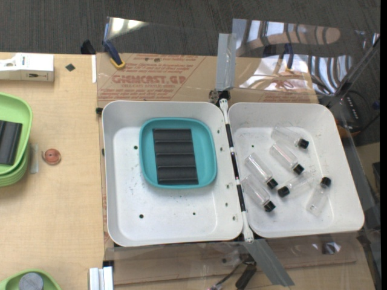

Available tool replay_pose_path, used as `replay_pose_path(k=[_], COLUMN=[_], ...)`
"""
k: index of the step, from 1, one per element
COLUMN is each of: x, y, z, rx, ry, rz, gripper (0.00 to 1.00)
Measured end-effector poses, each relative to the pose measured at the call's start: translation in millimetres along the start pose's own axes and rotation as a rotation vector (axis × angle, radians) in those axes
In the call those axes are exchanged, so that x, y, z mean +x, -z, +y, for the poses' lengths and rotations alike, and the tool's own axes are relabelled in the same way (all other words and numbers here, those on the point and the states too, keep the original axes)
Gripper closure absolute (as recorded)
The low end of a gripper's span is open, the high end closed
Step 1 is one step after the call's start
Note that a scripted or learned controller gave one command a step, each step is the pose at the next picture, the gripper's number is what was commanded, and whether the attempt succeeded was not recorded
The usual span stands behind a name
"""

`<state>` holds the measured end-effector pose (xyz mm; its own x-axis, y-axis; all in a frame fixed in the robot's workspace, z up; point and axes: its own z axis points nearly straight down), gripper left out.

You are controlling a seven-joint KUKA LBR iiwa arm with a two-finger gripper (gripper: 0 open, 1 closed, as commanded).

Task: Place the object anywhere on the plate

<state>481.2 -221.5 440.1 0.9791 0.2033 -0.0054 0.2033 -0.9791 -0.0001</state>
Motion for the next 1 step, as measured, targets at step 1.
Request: replay_pose_path(k=[1], x=[-2.4], y=[0.1], z=[-0.5], rx=[0.000], ry=[-0.001], rz=[0.000], gripper=[0.00])
